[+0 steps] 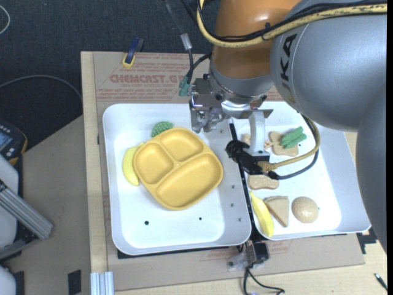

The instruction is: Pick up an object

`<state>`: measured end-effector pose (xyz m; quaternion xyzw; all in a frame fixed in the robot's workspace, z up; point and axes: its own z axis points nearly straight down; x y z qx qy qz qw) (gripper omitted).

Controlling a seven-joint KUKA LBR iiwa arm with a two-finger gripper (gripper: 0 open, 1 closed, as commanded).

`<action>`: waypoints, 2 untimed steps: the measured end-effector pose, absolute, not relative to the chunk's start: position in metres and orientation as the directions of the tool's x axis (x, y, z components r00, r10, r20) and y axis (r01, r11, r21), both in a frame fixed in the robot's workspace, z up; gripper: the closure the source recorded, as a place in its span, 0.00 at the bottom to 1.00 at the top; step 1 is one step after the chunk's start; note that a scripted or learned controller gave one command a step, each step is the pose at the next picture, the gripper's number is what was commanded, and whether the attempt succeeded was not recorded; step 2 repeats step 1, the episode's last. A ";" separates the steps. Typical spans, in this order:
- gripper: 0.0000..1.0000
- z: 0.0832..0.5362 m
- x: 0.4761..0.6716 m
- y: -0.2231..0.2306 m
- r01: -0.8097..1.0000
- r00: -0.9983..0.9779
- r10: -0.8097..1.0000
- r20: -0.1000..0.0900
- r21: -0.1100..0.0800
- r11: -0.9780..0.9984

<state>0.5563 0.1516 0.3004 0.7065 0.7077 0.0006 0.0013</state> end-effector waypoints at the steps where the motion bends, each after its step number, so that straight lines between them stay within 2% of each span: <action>1: 1.00 0.240 0.495 0.220 1.000 -0.009 1.000 0.000 -0.012 0.009; 2: 1.00 0.240 0.495 0.220 1.000 -0.009 1.000 0.000 -0.012 0.009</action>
